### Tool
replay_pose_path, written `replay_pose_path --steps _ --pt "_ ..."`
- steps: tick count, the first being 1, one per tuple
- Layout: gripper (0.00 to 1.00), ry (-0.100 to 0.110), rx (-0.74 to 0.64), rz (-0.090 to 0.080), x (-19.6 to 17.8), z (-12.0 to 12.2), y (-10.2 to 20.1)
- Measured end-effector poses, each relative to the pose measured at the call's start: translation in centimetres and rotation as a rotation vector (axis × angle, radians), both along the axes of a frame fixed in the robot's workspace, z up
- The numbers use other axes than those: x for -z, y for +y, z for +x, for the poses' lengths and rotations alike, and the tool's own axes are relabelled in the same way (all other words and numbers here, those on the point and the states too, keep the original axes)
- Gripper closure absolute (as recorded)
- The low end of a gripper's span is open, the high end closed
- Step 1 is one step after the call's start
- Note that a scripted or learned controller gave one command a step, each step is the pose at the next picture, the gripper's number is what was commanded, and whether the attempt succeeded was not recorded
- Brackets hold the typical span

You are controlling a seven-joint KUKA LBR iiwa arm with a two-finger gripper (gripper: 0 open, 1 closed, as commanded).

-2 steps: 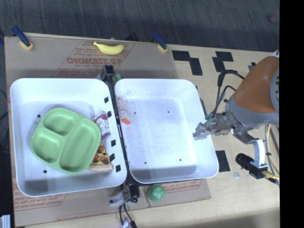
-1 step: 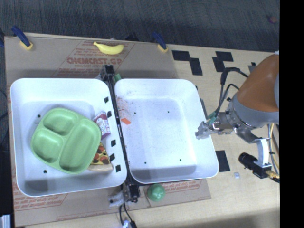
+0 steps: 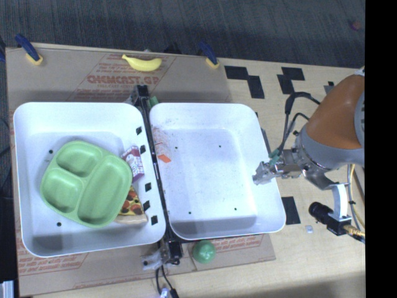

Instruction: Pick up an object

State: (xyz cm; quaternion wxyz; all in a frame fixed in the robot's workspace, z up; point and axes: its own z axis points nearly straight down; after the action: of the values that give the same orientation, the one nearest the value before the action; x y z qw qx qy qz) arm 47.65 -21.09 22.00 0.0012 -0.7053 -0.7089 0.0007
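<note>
A green divided plate [image 3: 85,182] lies in the left bin [image 3: 37,120]. A purple and white packet [image 3: 134,162] sits at the plate's right edge, and a pizza slice [image 3: 131,207] pokes out from under its lower right. A small orange scrap [image 3: 164,158] lies in the right bin [image 3: 205,120] near its left wall. My gripper [image 3: 263,173] hangs over the right rim of the right bin, far from all these objects. Nothing shows between its fingers.
A yellow banana [image 3: 142,61] rests on the cardboard behind the bins. A green ball [image 3: 203,251] sits on the cardboard in front of the right bin. Blue clamps [image 3: 28,49] hold the board's back edge. The orange-banded arm [image 3: 338,113] stands at the right.
</note>
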Motion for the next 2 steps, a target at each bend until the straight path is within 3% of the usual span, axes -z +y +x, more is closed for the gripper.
replay_pose_path --steps 1,2 --pt "1.00 -0.005 -0.001 -0.002 -1.8 0.1 -0.1" --pt "1.00 0.002 -0.001 0.001 10.9 -0.1 0.0"
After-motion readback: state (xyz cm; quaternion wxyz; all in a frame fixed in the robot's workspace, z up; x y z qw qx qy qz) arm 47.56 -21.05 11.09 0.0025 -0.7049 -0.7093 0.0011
